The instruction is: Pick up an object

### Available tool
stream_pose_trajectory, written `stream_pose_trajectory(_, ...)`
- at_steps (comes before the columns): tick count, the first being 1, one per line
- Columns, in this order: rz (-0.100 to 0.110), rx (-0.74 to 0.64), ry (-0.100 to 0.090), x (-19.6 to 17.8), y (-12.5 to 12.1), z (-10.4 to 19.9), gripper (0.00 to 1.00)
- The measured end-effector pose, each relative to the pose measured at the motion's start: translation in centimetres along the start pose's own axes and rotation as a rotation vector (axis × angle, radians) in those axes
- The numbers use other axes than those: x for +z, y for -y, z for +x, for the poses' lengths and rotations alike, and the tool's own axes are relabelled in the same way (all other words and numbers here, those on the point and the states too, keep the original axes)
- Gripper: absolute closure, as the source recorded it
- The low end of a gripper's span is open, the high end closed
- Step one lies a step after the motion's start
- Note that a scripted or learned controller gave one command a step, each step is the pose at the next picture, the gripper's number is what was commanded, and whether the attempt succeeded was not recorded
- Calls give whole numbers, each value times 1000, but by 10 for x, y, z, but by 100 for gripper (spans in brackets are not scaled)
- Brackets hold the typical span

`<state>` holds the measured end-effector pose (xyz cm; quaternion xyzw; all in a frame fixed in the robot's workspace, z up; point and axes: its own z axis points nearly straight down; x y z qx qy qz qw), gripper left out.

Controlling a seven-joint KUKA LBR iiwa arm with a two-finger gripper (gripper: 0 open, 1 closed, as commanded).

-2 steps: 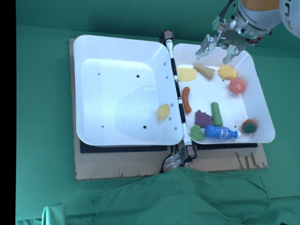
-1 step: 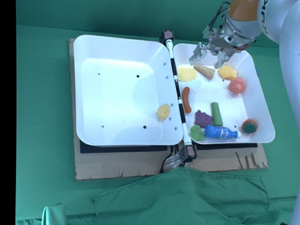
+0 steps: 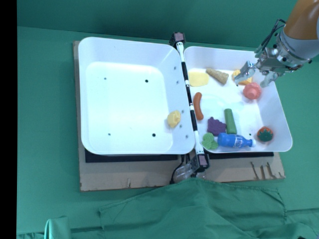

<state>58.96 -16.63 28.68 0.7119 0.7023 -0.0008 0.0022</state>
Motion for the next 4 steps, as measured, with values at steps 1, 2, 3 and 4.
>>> stream_pose_trajectory(1,3,-11,-3,101,-20,1,0)
stream_pose_trajectory(2,37,-11,-11,104,-88,-21,0)
stream_pose_trajectory(3,31,0,-2,90,-85,-26,100)
stream_pose_trajectory(4,42,-7,-5,78,-104,-23,100)
